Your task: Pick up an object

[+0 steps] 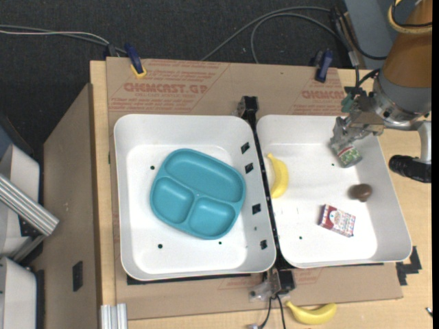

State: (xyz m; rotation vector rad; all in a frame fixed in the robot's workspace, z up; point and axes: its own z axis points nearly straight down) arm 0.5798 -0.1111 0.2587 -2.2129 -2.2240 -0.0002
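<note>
My gripper (345,144) hangs over the far right part of the right bin (302,252). A small green and white object (350,157) sits right at its tip, touching or just under it. A yellow banana (277,175) lies along the right bin's left wall. Nearer the front there is a small brown round object (360,192), and a red and white box (336,220) lies flat on the bin floor. The left bin (134,245) holds a blue divided plate (197,192).
A second banana (312,312) lies outside the bins at the bench's front edge. Blue clamps (136,64) (322,65) hold the cardboard at the back. Black clips (255,208) line the seam between the bins. Cables run across the dark floor behind.
</note>
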